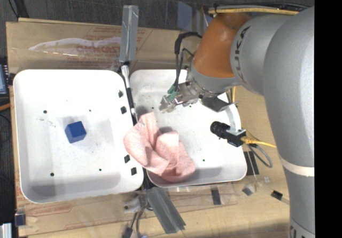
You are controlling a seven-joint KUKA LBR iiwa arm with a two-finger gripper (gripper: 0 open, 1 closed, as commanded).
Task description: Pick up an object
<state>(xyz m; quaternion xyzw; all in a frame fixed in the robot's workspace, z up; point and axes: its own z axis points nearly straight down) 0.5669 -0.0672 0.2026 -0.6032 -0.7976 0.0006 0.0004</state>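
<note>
A crumpled pink cloth (158, 149) lies in the right bin (219, 165), at its front left, with one fold resting against the divider between the bins. A small blue cube (76, 131) sits alone in the left bin (32, 98), left of its middle. My gripper (170, 101) hangs over the back left part of the right bin, a short way behind the cloth and apart from it. I see a small green patch on the gripper's body. The gripper's tip is small and partly hidden by the wrist.
The grey arm with its orange band (219, 50) fills the right side and covers the right bin's back right corner. A black fitting (223, 130) with a yellow cable sits at the right bin's right rim. A grey bar (128, 34) stands behind the divider.
</note>
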